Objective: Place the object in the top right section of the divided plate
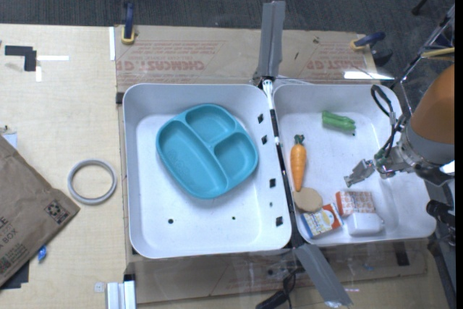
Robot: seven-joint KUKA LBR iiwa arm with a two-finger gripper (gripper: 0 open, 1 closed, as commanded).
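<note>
Claw: We see the gripper (364,171) low over the right bin (327,148), near its right side. We cannot tell whether it is released or clenched, and we see nothing held in it.
Arm: Right of the claw, we see the grey arm (427,148) with its orange band (438,108) reaching in over the bin's right rim.
Just below the claw: We see a small red and white packet (356,202), and under that a white block (365,224). Both lie on the bin floor.
Below and left of the claw: We see a second packet (320,221), red, white and blue, with a tan round disc (309,199) touching its upper left.
Left of the claw: We see a toy carrot (297,163), orange with a green top, lying lengthwise with the top pointing away from us.
Above and left of the claw: We see a small green object (338,121) lying flat.
Far left of the claw: In the left bin (145,177) we see the divided plate (207,150), teal and rounded, with one long section and two smaller ones. It sits tilted in the bin.
Beyond the bins: On the bench we see a grey tape ring (92,180) and a cardboard box (25,210).
</note>
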